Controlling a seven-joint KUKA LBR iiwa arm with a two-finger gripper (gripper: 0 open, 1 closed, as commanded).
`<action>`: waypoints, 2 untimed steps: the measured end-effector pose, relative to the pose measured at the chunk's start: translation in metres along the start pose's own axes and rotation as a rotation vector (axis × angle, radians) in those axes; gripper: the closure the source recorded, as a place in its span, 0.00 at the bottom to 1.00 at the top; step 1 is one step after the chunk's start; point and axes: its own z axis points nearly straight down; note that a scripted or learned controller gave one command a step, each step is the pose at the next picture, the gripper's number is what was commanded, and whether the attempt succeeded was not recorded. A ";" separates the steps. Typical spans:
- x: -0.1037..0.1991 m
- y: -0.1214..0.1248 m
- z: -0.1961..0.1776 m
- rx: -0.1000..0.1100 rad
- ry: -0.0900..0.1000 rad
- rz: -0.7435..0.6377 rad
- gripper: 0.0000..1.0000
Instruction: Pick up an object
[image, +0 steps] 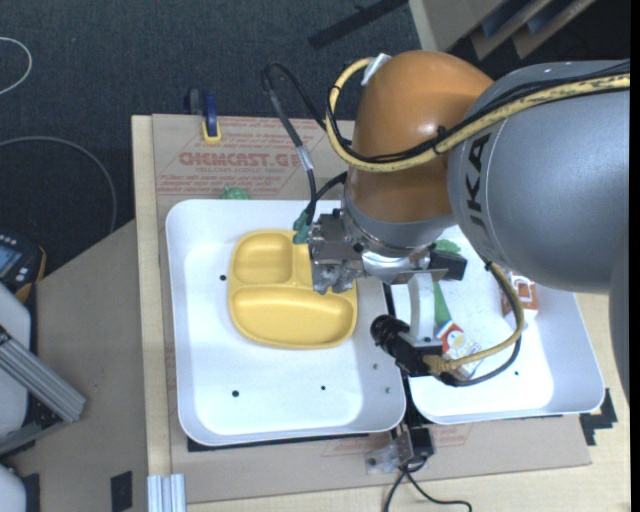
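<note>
Grey metal gripper (335, 272) sits low over the left shallow white bin (200, 390), its tip at the right-hand rim of a yellow plastic dish with two compartments (285, 310). The wrist body hides the tip, so I cannot tell whether it is spread, clenched or grasping anything. The dish lies flat in the far half of that bin, with its smaller compartment on the far side. A small green object (300, 222) peeks out just behind the gripper, near the dish's far right corner.

Further out, the right white bin (565, 385) holds a few small packets (452, 340), partly covered by the arm. Both bins rest on a brown printed board (240, 150) on the desk.

This looks like the reach-and-grasp step, with the dish as the likely target and nothing lifted yet. The next move calls for a firm pinch on the thin rim and then a straight, slow rise. A broad dish held by one edge will probably tip or slip.
</note>
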 end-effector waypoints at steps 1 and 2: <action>-0.032 -0.025 -0.089 -0.016 0.000 0.008 1.00; -0.007 -0.030 -0.103 -0.010 -0.001 0.003 1.00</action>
